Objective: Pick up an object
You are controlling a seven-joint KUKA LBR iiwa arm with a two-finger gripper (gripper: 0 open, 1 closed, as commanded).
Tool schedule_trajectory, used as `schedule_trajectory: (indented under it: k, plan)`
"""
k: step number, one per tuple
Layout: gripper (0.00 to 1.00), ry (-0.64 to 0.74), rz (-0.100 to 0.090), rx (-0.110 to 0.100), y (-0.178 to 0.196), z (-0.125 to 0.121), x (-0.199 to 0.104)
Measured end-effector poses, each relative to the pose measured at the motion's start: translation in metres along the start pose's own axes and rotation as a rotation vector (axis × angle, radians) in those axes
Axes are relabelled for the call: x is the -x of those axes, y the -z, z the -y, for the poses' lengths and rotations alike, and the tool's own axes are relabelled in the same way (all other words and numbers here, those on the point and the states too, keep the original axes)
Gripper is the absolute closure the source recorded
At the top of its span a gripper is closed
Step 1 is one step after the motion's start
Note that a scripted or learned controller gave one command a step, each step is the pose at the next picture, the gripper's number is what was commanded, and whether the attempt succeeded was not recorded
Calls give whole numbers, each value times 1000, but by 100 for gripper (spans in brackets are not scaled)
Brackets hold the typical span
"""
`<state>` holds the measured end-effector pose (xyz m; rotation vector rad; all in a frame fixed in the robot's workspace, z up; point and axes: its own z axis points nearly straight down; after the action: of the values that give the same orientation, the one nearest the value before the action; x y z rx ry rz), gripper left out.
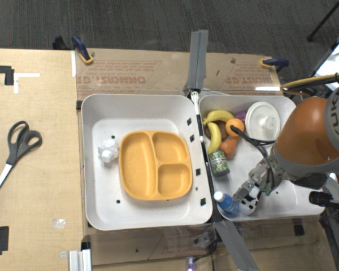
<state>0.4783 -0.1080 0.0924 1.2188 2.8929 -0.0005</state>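
Observation:
My gripper (246, 199) reaches down into the right bin (282, 205), near its front left corner. It hangs just right of a blue and clear bottle (225, 203) that lies against the bin's front wall. Farther back in the same bin lie two yellow bananas (216, 126), an orange fruit (235, 126), a reddish-orange piece (229, 146) and a small green can (218, 162). A white bowl (263, 120) sits at the back of the bin beside my orange-banded wrist (305, 137).
The left bin (93, 168) holds a yellow divided plate (156, 165) and a crumpled white wad (108, 151). Scissors (14, 148) lie on the bench at the far left. A grey divider bar (196, 61) stands behind the bins.

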Motion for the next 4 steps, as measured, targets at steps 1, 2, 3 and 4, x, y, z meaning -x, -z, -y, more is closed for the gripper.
schedule_trajectory:
  k: [1,2,3,4]
  plan:
    - [0,-63,-1,0,-1,-11,-1]
    - [0,-32,2,1,15,-53,83]
    - [0,-236,2,-1,1,-102,109]
    - [0,-275,1,-1,1,-132,124]
